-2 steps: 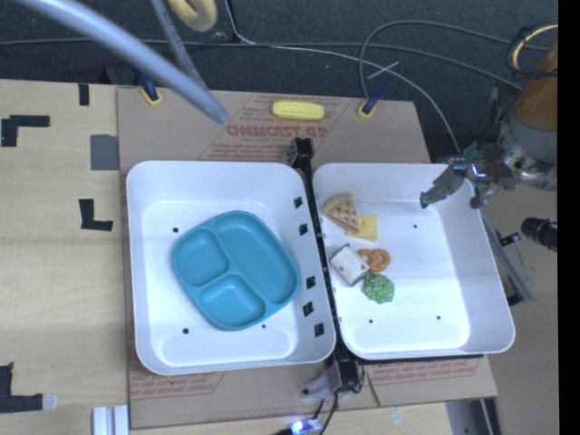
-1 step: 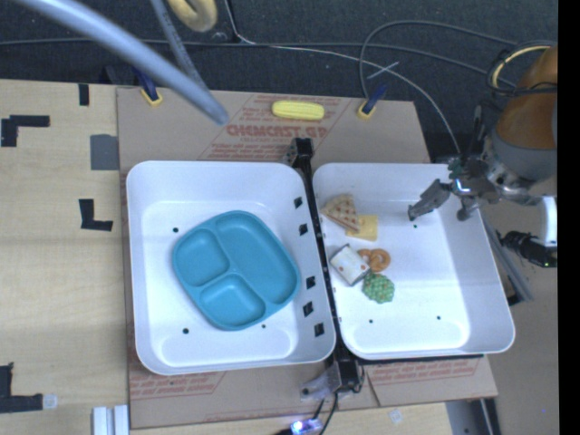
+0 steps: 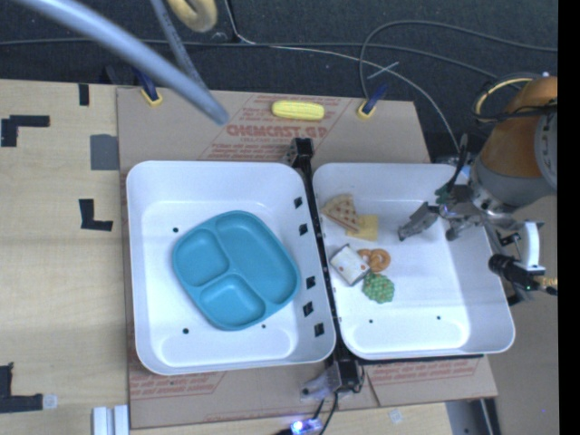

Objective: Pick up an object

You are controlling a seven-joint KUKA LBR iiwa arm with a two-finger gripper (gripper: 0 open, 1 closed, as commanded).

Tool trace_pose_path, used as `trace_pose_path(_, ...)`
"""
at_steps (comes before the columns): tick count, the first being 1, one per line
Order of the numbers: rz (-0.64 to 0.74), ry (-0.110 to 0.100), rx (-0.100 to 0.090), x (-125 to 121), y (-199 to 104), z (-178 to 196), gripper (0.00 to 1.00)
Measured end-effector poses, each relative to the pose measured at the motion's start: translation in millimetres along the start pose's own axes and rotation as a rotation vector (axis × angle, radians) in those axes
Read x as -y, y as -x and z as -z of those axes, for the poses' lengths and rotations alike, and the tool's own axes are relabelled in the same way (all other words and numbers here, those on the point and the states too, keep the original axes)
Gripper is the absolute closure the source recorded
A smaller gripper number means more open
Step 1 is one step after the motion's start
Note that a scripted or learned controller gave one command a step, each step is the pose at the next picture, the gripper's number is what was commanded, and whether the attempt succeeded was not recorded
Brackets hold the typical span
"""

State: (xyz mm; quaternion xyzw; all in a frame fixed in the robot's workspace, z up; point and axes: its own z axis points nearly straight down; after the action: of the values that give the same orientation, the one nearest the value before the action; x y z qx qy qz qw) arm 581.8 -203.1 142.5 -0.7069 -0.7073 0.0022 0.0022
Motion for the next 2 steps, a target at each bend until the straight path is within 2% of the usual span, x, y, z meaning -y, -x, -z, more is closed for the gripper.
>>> trace_pose_path(1, 0.001, 0.002, 0.000, 0.5, -1.0, -53.7, 0.00)
trace_pose_path(2, 0.002, 0.005, 0.001, -0.3, -1.2, -40.8, 1.00)
